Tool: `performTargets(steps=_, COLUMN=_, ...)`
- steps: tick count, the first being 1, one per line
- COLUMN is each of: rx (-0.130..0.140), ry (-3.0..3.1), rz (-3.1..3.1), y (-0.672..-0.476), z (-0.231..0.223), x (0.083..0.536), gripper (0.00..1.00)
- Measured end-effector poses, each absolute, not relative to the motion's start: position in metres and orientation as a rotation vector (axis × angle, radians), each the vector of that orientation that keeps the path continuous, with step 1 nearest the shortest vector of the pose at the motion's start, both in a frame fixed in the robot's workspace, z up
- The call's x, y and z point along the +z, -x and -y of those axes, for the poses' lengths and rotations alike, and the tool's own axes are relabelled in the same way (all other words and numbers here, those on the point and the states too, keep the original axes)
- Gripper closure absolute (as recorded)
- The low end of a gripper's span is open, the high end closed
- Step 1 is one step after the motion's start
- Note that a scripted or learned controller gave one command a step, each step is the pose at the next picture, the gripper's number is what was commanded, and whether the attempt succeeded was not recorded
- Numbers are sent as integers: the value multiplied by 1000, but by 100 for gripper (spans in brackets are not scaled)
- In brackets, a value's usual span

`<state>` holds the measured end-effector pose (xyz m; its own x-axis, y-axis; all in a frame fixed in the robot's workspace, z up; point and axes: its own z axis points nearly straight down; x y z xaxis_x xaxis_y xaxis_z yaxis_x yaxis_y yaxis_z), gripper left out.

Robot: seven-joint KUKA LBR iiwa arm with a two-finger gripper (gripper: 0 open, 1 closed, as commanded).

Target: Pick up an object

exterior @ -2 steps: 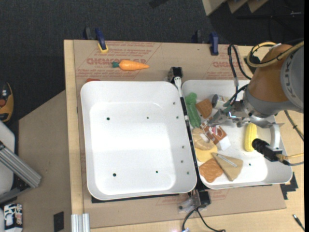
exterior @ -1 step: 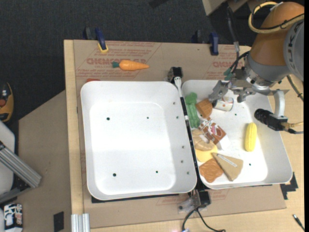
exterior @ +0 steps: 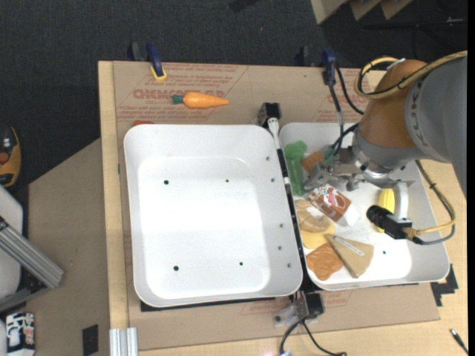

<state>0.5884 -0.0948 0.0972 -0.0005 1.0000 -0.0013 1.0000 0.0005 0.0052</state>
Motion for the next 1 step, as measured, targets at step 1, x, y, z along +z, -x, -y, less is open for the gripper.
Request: performTargets(steps=1, rx=2, ry=-2220, rz=-2219, y=-587, z=95, x=105, gripper=100)
